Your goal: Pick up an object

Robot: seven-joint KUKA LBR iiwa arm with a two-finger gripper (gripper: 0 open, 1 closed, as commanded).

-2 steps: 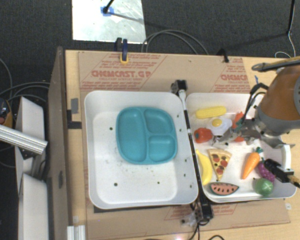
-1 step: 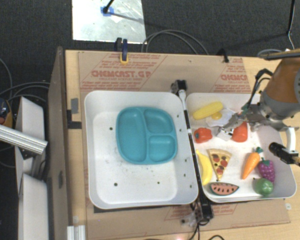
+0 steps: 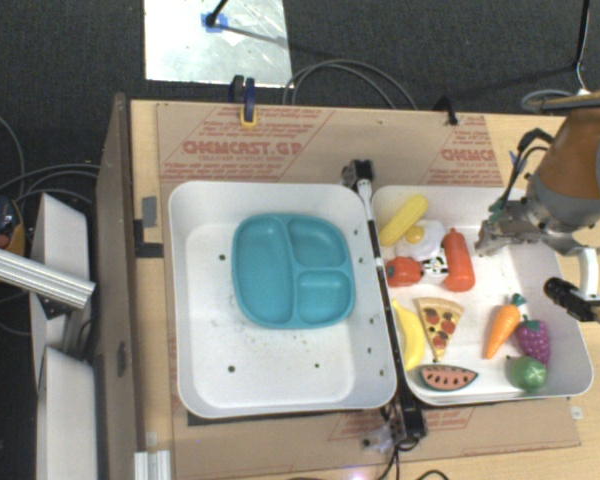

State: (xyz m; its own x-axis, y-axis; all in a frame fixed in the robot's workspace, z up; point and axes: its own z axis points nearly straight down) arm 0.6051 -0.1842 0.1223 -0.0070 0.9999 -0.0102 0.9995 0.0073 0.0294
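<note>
Across the bench, two shallow white bins are sitting side by side on a brown cardboard sheet [image 3: 280,133]. Lying flat in the left bin [image 3: 195,368] is a turquoise plastic plate with three compartments [image 3: 292,271].

Toy foods are crowding the right bin [image 3: 580,368]. Near its far left corner a yellow plastic corn cob [image 3: 403,218] is lying at a slant, with a small white piece bearing a yellow spot [image 3: 420,235] just beside it. Below these, a small red toy with a green tip [image 3: 403,271] is resting near the dividing wall, a white piece with black patches [image 3: 436,264] is touching it, and a red sausage-shaped toy [image 3: 458,259] is lying upright in the view next to that. Toward the near side, a yellow banana [image 3: 412,335] is hugging the left wall, a pizza slice [image 3: 439,325] is lying beside it, and a watermelon slice [image 3: 448,377] is sitting at the near rim. Further right, an orange carrot with a green top [image 3: 501,328], a purple grape bunch [image 3: 533,339] and a green round toy [image 3: 526,372] are grouped close together.

Over the bin's far right part, the gripper [image 3: 502,230] is hovering at the end of the grey arm with the orange band [image 3: 580,163], just right of the red sausage-shaped toy. Whether it is clenched or released cannot be made out; nothing is visibly caught in it.
</note>
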